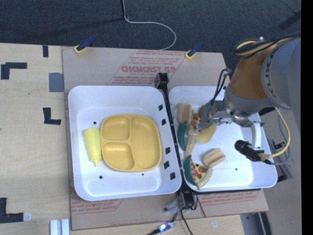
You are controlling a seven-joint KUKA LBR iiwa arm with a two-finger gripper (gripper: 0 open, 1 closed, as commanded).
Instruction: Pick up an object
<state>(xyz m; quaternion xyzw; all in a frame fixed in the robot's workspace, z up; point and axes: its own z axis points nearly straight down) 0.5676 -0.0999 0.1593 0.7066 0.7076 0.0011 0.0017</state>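
- Right bin [264, 180]: holds a cluster of toy food items crowded toward its left wall.
- Pale yellow item [206, 132]: near the bin's middle, directly under the gripper [203, 123]; partly hidden by it, so contact cannot be judged.
- Gripper: the jaws' state cannot be told, since the wrist body covers them from above.
- Bread-like piece [183, 112]: at 10 o'clock from the gripper, near the bin's upper left corner.
- Dark green item [182, 133]: at 9 o'clock from the pale yellow item, against the left wall; shape hard to make out.
- Tan loaf-shaped piece [213, 156]: at 5 o'clock from the gripper, lying apart from the others.
- Pizza slice [198, 172]: at 6 o'clock, in the lower left corner, overlapping another green item.
- Arm [266, 77]: grey with an orange band, entering from 3 o'clock; cut off at the right edge.
- Left bin [78, 102]: just beside the right bin, at 9 o'clock.
- Yellow divided plate [131, 142]: in the left bin's middle.
- Yellow bottle [92, 145]: just beside the plate at 9 o'clock.
- Table [29, 131]: carries both bins on a cardboard sheet [146, 67].
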